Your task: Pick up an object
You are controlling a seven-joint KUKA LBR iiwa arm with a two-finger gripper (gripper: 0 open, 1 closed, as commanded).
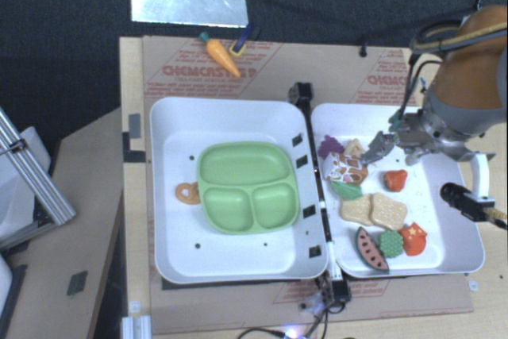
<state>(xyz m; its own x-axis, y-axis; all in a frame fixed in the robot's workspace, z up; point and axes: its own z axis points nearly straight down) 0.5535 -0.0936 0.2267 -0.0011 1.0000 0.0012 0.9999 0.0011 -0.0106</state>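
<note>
The right bin [444, 171] holds several toy foods: a purple grape bunch [330, 145], a printed snack packet [347, 168], a green leaf piece [345, 189], two toast slices [388, 211], a red tomato [395, 180], a watermelon slice [371, 248], a green broccoli [391, 244] and a red-orange piece [413, 240]. My gripper [379, 148] hangs over the upper middle of this bin, just right of the packet and above-left of the tomato. I see nothing held in it.
In the left bin [171, 131] lie a green divided plate [246, 186] and a small brown pretzel [188, 193]. A toy carrot [222, 57] rests on the cardboard behind the bins. A black part [464, 201] juts over the right bin's right side.
</note>
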